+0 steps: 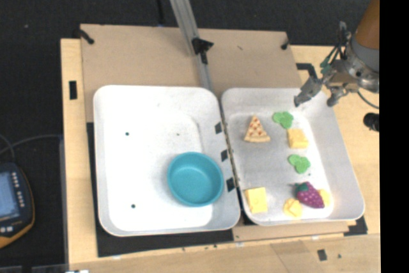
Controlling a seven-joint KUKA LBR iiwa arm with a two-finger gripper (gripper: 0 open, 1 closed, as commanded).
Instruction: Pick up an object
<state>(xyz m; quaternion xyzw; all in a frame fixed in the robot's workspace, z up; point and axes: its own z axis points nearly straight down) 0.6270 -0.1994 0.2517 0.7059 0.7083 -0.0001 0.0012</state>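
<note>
At the far left edge, a handheld controller [11, 201] with a lit screen lay off the tabletop [73, 156]. The left bin [128, 105] held a blue bowl [194, 178], upright, near its lower right corner and close to the wall shared with the other bin. A grey metal pole [182, 9] slanted down from the top of the view to the gap between the two bins.

The right bin [342, 163] held the small toy foods. A pizza slice [256, 130] lay in its upper left part. A yellow block [257, 199] sat near the lower left corner. Near the top, a green piece [282, 118] lay just above a yellow cube [297, 138], the two almost touching. Below them was a second green piece [299, 163]. Near the bottom edge a purple bunch of grapes [309, 195] rested between a small yellow piece [293, 207] and another yellow piece [324, 197], touching both.

The claw [317, 93] hung over the upper right corner of the right bin, its two fingers spread apart with nothing between them. It was near the green piece at the top but apart from it.
</note>
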